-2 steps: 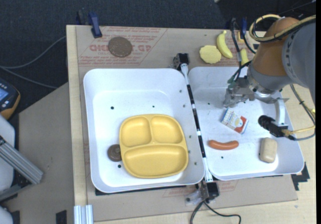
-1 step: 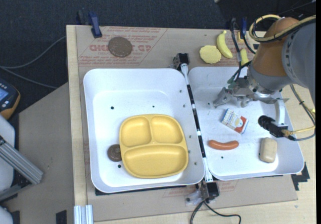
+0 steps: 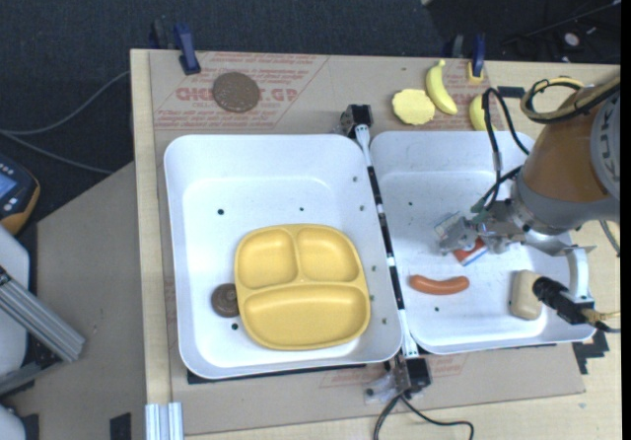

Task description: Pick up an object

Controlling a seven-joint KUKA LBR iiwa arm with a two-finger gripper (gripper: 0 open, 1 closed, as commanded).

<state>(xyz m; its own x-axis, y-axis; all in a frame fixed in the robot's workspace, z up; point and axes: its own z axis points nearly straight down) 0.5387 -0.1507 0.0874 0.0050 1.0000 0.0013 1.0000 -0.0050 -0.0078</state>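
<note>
Reaching in from the right, the arm has its end effector [image 3: 463, 237] low inside the right bin [image 3: 424, 167], over a small red and blue object [image 3: 471, 253] just above the toy sausage [image 3: 439, 283]; this looks like the approach-and-grasp step. Whether its fingers are spread or closed I cannot tell, as they blur against the bin floor. Next it must settle around that object, close, then lift clear
</note>
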